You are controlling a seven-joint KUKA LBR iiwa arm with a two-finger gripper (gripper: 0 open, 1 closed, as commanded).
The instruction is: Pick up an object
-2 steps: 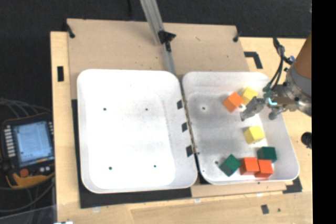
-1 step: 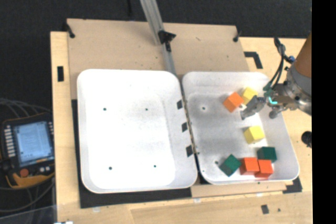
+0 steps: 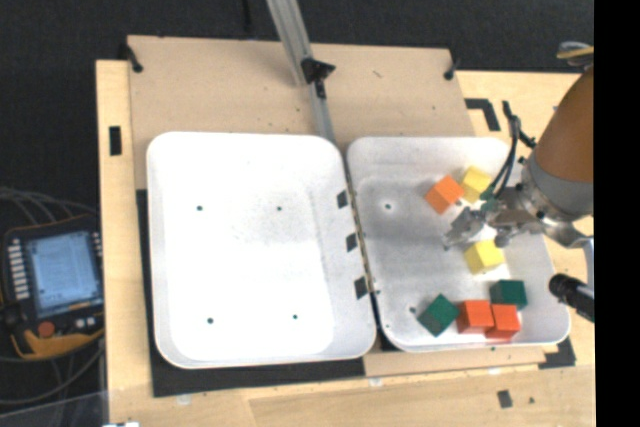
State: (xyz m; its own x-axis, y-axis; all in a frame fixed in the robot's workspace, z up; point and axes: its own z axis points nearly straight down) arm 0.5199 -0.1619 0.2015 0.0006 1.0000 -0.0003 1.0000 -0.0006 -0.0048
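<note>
My gripper (image 3: pixel 478 228) hangs low over the right bin (image 3: pixel 400 175), its arm coming in from the right edge. Just below its fingers lies a yellow block (image 3: pixel 485 257). An orange block (image 3: pixel 444 194) and a second yellow block (image 3: pixel 477 181) lie just up and left of it. Along the bin's front edge sit a green block (image 3: pixel 437 314), two orange-red blocks (image 3: pixel 489 317) and a darker green block (image 3: pixel 509 293). Nothing shows between the fingers.
The left bin (image 3: pixel 250 245) lies beside the right one, joined by small clips at the shared edge. A slanted metal rail (image 3: pixel 290 25) rises behind the bins. A teach pendant (image 3: pixel 55 280) sits off the bench at the left.
</note>
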